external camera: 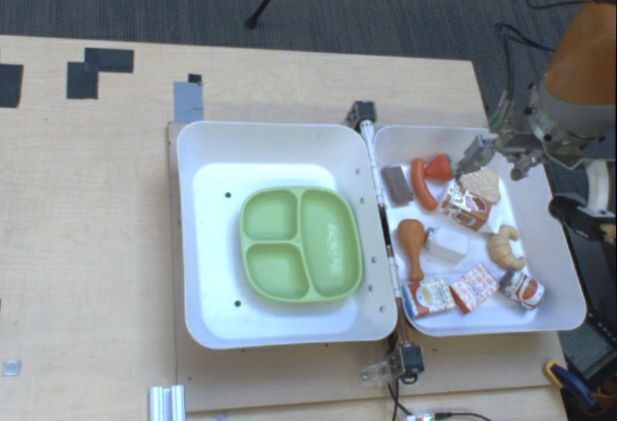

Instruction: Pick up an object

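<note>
Overhead slanted view of the wooden surface bearing two shallow white bins side by side. The left bin held a pale green divided plate with three compartments. The right bin held the candidate objects, a crowded set of toy foods: a red sausage-shaped piece near the far rim, a dark grey block just beside it, a drumstick nearer the divider, a sandwich wedge, a croissant, a translucent white piece in the middle, and several printed red-and-white packets, one touching the wedge and others along the near edge. The grey arm with its orange band reached in from the right, and the pincer stood above the far right part of that bin, its two fingers spread apart with nothing between them, one tip close over the sandwich wedge. No object was yet held. For a sound pick, the descent would best be centred on one item with free space on both sides; the wedge touched the packet next to it, so the fingers would probably need to straddle its narrower span and close only once low enough to grip its sides, or else a neighbour might be nudged or pinched with it.
</note>
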Controlling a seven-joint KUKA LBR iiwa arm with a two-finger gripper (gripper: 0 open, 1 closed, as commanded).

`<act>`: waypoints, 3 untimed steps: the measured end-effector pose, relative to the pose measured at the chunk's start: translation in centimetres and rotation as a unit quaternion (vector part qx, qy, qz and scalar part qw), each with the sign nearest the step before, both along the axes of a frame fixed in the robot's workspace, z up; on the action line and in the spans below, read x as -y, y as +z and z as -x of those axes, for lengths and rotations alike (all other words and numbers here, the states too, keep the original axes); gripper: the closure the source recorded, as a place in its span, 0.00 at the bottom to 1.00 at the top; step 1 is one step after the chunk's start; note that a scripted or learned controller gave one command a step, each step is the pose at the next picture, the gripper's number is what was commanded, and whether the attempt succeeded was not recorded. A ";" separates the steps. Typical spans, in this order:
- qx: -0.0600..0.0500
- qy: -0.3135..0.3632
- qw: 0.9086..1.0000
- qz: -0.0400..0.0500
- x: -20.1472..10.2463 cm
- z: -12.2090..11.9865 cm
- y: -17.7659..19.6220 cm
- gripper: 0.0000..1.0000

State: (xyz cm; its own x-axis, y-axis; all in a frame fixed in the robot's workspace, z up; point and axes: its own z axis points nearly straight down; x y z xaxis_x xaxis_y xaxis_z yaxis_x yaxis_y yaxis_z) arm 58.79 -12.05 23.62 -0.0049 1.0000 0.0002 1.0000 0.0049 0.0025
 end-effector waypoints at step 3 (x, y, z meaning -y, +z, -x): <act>0.007 0.000 1.000 0.000 8.0 0.3 -13.5 1.00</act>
